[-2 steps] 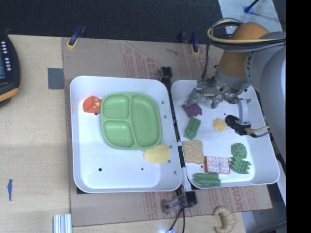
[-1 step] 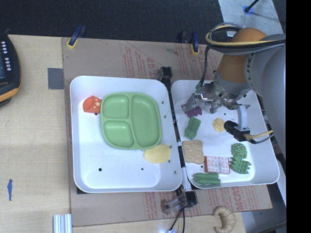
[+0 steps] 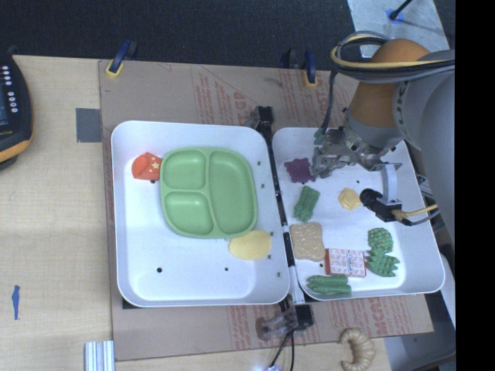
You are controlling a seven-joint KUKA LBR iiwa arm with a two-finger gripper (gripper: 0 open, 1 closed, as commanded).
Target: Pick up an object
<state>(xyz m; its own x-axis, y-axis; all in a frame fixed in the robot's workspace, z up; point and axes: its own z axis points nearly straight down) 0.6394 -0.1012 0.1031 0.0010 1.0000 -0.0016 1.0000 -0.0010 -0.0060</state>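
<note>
Overhead view of the surface (image 3: pixel 62 230) with my arm (image 3: pixel 433 122) reaching in from the right. The left bin (image 3: pixel 139 280) carries a green divided plate (image 3: pixel 209 192), a red piece (image 3: pixel 145 166) touching the plate's upper left edge, and a yellow piece (image 3: pixel 250 245) at its lower right corner. The right bin (image 3: pixel 421 273) holds the candidates for pick-up: a purple piece (image 3: pixel 297 169) near the upper left corner, a green ridged piece (image 3: pixel 306 203) below it, a tan cracker-like slab (image 3: pixel 308 241), a red-and-white packet (image 3: pixel 345 262), a flat green pod (image 3: pixel 329 286) along the near wall, a dark green leafy piece (image 3: pixel 381 252), and a small pale yellow piece (image 3: pixel 349 199) in the middle.

My hand (image 3: pixel 331 159) sits low over the right bin's upper left region, just beside the purple piece; whether it is spread or pressed together I cannot tell from this angle.

Judgement: the purple piece is the likeliest target. To grasp it well I should centre over it, not beside it, keep clear of the bin wall at its left, and descend straight, since a small flat item will slide away if only one side is touched.
</note>
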